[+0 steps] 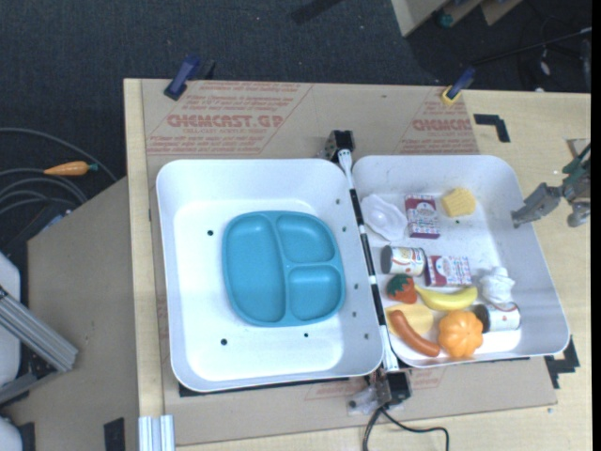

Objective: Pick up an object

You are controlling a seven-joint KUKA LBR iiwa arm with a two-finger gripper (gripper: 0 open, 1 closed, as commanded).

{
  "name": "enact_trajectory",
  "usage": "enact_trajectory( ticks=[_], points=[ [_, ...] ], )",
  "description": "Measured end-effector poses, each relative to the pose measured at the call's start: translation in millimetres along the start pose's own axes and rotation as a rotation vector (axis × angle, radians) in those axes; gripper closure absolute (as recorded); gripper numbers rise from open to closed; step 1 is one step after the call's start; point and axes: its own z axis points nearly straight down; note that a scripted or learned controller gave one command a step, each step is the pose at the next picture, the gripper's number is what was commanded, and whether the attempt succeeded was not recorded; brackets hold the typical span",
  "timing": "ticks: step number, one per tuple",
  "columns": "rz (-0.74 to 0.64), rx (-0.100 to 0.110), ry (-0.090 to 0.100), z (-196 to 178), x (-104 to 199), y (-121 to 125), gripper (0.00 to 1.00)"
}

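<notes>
Far left, off the bench, a small orange carrot-like object point(68, 169) lies on the dark floor beside grey cables point(28, 200). On the bench, the left bin point(188, 327) holds a blue divided plate point(282, 268) with three compartments, lying flat near the bin's middle.

The right bin point(535, 280) carries all the clutter. Near its left wall sits a crumpled clear plastic piece point(382, 216), hard to make out against the white floor. Just right of it are a small dark-red and white packet point(423, 217) and a yellow cheese-like block point(458, 202). Below these stands a small white jar with a red label point(407, 258), a red strawberry-like toy point(403, 287) touching it from below, and a red and white carton point(451, 270) just beside it. A banana point(447, 298) curves under the carton. At the bin's near edge a red-orange sausage point(413, 333) lies slanted on a pale yellow slab point(416, 321) (a cheese slice, perhaps), with an orange pumpkin-like fruit point(460, 334) beside it. A white crumpled item point(497, 285) and a white tube with a dark cap point(502, 318) lie to the right, partly hidden behind the fruit.

The gripper point(549, 203) hangs at the frame's right edge, over the bin's right rim, well apart from every object; it is cut off, so whether its jaws are apart or together cannot be told.
</notes>
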Motion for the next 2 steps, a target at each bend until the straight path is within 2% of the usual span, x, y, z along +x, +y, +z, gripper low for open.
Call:
enact_trajectory(
  ticks=[1, 2],
  points=[
    [0.001, 0.004, 0.002, 165, 46, -48, 0.00],
    [-0.001, 0.000, 0.001, 183, 114, -25, 0.00]
  ],
)
